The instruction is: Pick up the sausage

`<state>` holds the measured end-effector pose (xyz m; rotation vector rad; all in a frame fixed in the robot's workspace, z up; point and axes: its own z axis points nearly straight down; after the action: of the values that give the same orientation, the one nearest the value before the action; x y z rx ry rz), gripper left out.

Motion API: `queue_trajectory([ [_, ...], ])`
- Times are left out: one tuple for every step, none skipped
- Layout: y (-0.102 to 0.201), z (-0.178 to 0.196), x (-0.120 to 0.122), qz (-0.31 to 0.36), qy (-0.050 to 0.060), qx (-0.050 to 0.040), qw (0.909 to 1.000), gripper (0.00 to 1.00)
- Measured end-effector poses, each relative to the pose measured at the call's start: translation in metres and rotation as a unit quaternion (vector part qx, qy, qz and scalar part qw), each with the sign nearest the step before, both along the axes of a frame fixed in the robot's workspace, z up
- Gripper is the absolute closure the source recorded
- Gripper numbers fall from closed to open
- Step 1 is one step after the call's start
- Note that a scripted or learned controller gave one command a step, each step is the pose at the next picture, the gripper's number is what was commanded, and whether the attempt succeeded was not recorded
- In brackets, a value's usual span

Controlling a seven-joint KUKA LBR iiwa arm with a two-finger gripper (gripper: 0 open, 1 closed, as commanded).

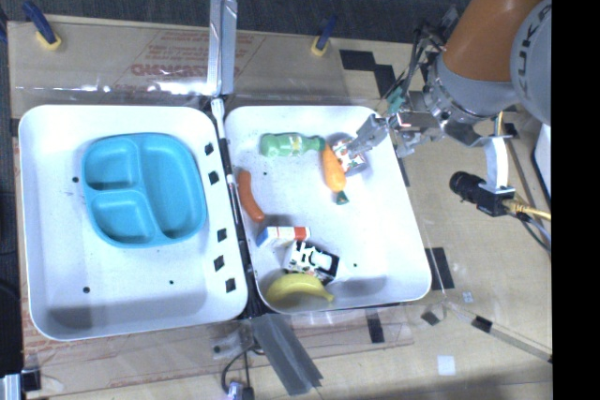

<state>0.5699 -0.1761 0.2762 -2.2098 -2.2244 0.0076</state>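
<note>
The gripper sits low over the upper right part of the right bin, and its fingers are small, pale and blurred against the white floor, so how far apart they stand cannot be told, nor whether anything lies between them. The carrot lies just beside the fingertips, touching or nearly touching them on their lower left side; which of the two is hard to make out. The arm above the wrist is cut off at the picture's right side, and its orange band covers much of the joint. The sausage lies well apart from the fingers, away to their left and somewhat below, close against the wall that divides the two bins. Its long axis runs from upper left to lower right, nearly along that wall, with the upper end toward the bin's far side and the lower end pointing at the small red and white carton; the lower end looks close to that carton, though contact cannot be judged. A green bottle lies on its side just left of the fingers. Further below them are a black and white toy and a banana near the bin's front wall. In the left bin, far from the fingers, rests a blue divided plate.
</note>
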Motion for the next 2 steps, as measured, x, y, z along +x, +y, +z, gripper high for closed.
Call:
queue_trajectory([
  [0.086, -0.144, 0.036, 0.047, 0.0, 0.0, 0.9989, 0.0],
  [0.081, -0.187, 0.048, 0.04, 0.001, 0.0003, 0.9992, 0.0],
])
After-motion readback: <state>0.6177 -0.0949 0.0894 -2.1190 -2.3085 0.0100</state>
